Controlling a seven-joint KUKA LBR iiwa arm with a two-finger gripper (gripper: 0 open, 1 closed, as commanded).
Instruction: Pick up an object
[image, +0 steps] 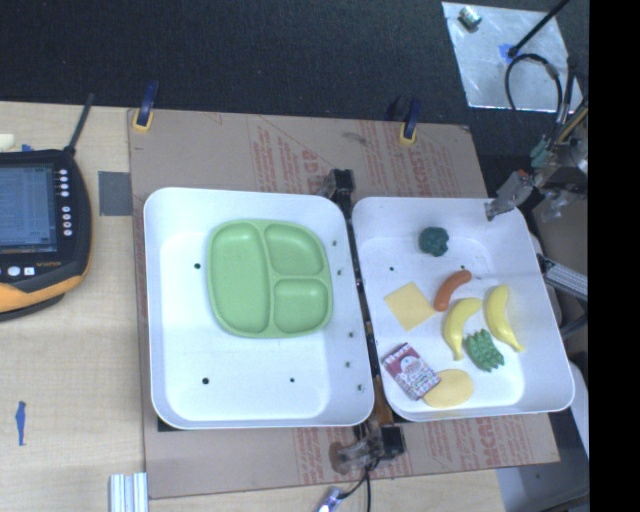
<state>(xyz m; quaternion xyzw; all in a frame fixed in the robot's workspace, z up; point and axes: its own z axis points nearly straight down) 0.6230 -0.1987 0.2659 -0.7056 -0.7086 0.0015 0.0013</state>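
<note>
Camera view from above shows two white bins side by side on the bench (100, 330). Left bin (175, 300) holds a green divided plate (268, 277). Right bin (540, 380) holds the small things — a dark green broccoli (434, 240), a sausage (452, 289), a yellow cheese slice (408, 304), two bananas (461, 325) (500, 316), a green leafy piece (484, 351), a red packet (410, 371) and a yellow lemon-like piece (448, 388). At the right bin's far corner is the claw (497, 207); whether it is clenched, I cannot tell.
</note>
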